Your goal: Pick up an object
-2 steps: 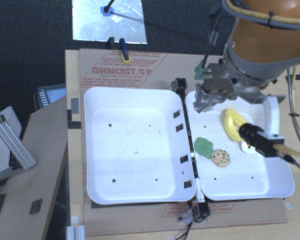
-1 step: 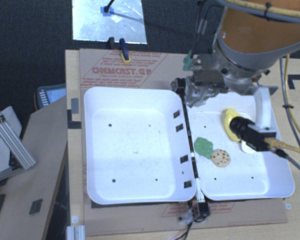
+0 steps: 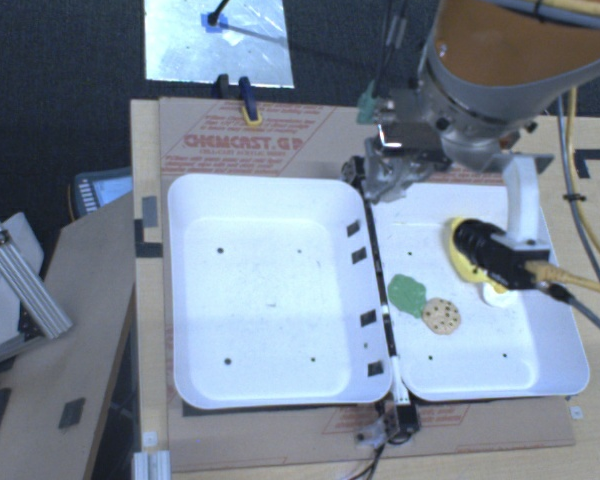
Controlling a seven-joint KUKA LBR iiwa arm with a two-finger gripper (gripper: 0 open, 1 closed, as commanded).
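Note:
In the right bin (image 3: pixel 555 363), a green flat piece (image 3: pixel 407 293) lies near the left wall. A round tan cookie with dark specks (image 3: pixel 441 316) touches its lower right edge. Farther right there is a yellow object (image 3: pixel 461 258), partly covered by robot hardware, with a small white piece (image 3: pixel 497 296) just below it. My gripper (image 3: pixel 383 176) hangs over the bin's far left corner, close to the divider between the bins. It is well above and behind the green piece. I see nothing held in it.
The left bin (image 3: pixel 185 298) sits beside the right one on a cardboard sheet (image 3: pixel 250 138). A foil-like square (image 3: pixel 218 28) lies beyond the bench's far edge. The arm's large grey and orange body (image 3: pixel 510 38) overhangs the right bin's far side.

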